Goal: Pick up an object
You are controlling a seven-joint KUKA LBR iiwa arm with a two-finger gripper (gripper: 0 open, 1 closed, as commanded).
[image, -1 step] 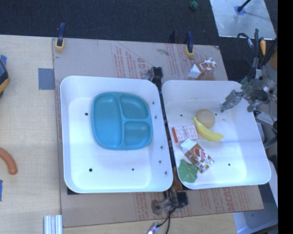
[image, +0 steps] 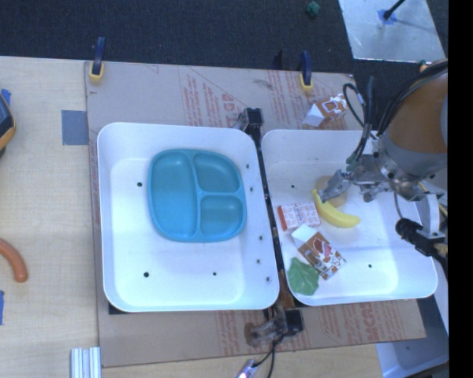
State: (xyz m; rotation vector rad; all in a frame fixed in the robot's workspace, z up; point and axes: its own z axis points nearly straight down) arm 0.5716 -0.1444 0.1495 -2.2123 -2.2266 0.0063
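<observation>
The gripper (image: 339,186) hangs low over the right bin (image: 394,286), at about three o'clock in the view, with the arm (image: 414,124) behind it. Its tip sits just beside the upper end of the banana (image: 337,216), possibly touching it, but whether the fingers are spread or closed cannot be told from here, and nothing is plainly held between them.

The likeliest candidate for picking is that banana, lying near the middle of the right bin. Toward six o'clock from it lie a red-and-white packet (image: 297,215), a brown-and-white packet (image: 322,254) and a green piece (image: 303,277), close together and partly overlapping.

Risks, as I judge them: the banana is curved and smooth, so a grip near its end may let it swivel or slip out. The gripper may also close beside the fruit instead of around it. A round tan thing under the gripper is too hidden to identify and could get in the way.

Count: two bins, one blue divided plate (image: 197,195) in the left bin (image: 122,211), one banana, two packets, one green piece.
</observation>
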